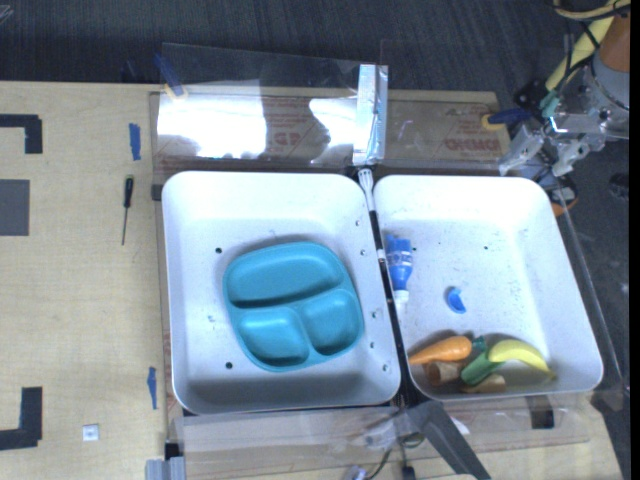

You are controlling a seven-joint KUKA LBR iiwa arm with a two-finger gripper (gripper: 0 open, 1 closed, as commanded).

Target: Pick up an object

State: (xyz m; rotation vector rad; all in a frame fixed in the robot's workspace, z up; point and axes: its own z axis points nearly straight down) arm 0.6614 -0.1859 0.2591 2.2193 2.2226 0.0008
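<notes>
Gripper (553, 154) hovering past right bin's (520, 200) far right corner; finger state impossible to tell. Toy carrot (441, 349), banana (519, 355) sitting clustered at near edge, long axes roughly left-right, tube (399, 263) by left wall. Targets lying well apart, down-left of gripper.

The arm (612, 38) came into view at the upper right corner, where just its wrist end could be seen, pale grey with yellow cable looped above it. Below the wrist hung the tool (548, 153), a cluster of metal and dark parts with blue and yellow fittings, pointing down and to the left. It sat high, near the top right of the bench (80, 298), and nothing could be seen between its tips. Their spread was too small and cluttered to judge.
</notes>
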